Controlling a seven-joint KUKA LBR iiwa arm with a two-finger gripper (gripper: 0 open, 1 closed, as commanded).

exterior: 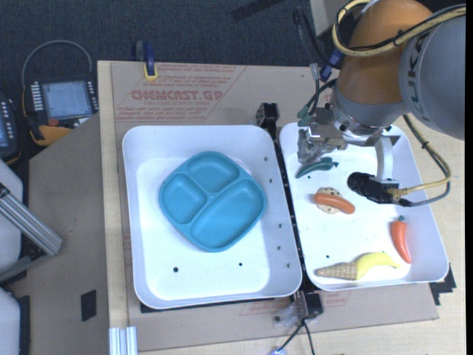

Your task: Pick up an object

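Now lower your gripper [316,154] squarely over the teal toy [316,167] in the right bin [425,261]; whether it's open, you cannot tell.

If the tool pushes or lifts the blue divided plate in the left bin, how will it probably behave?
The blue divided plate looks like moulded plastic, so probably stiff and fairly light. It lies flat and wide in the left bin, so it will likely slide, not tip. Its low rounded rim may offer the fingers little grip.
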